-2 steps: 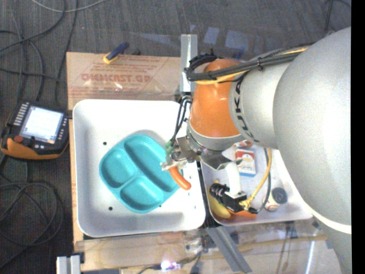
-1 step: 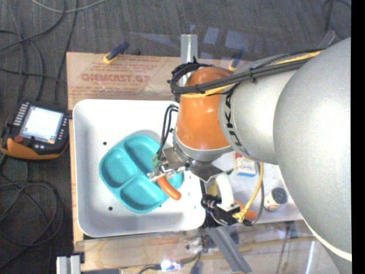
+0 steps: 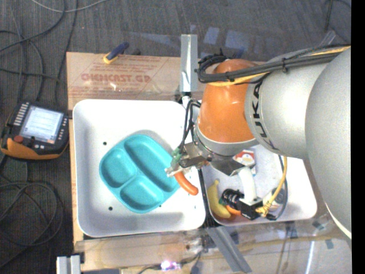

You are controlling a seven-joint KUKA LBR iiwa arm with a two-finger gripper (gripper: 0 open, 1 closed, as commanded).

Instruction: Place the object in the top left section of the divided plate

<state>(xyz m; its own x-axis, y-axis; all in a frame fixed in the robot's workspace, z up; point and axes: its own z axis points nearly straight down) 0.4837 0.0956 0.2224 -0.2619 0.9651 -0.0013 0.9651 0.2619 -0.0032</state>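
1. Jaws (image 3: 180, 169): look narrow, pinched on the upper end of the orange object (image 3: 189, 185). It's a small carrot-like piece hanging down and to the right from the tips. The grip point is tiny in view, so that's a judgement.
2. The orange object is at the right rim of the teal divided plate (image 3: 122, 167), above the wall between the bins. Can't tell if it's clear of the rim or brushing it.
3. The plate lies skewed in the left bin (image 3: 85, 124), w/ three sections, all bare.
4. Progress: pick looks done, carry approx. at the plate's edge. Still to do: move across to the top left section, lower, let go.
5. With the plate rotated, which section counts as top left is ambiguous. Prob. the left-hand one or the long upper one.
6. Hidden: the arm's orange band and grey body cover most of the right bin (image 3: 302, 210). A banana (image 3: 213, 196) and a white-and-red item (image 3: 246, 159) peek out there; the rest is unreadable.
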